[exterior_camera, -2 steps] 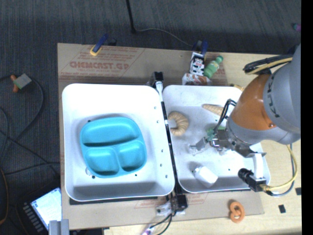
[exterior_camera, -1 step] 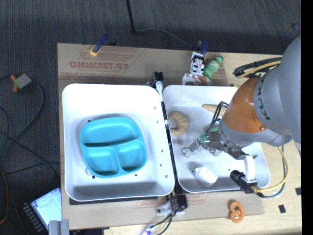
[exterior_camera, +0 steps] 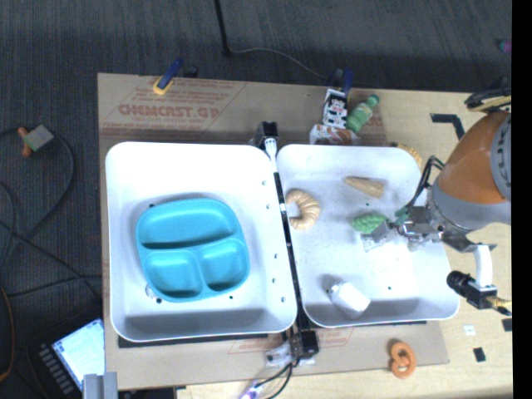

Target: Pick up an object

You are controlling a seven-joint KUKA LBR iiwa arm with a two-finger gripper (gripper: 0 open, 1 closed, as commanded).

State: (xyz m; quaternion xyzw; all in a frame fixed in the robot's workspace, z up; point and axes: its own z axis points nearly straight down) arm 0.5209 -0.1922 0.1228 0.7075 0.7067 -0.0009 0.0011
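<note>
Gripper (exterior_camera: 384, 233) low beside green toy (exterior_camera: 368, 222) near right bin (exterior_camera: 432, 306) right edge; finger state unclear. Approach step; next, close, lift.

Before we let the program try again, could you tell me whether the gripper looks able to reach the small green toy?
Probably yes: the gripper sits right beside the green toy in the right bin, with nothing between them.

arm in from right, orange band up, wrist bent low; gripper (exterior_camera: 384, 232) points left, finger state unclear.
</note>
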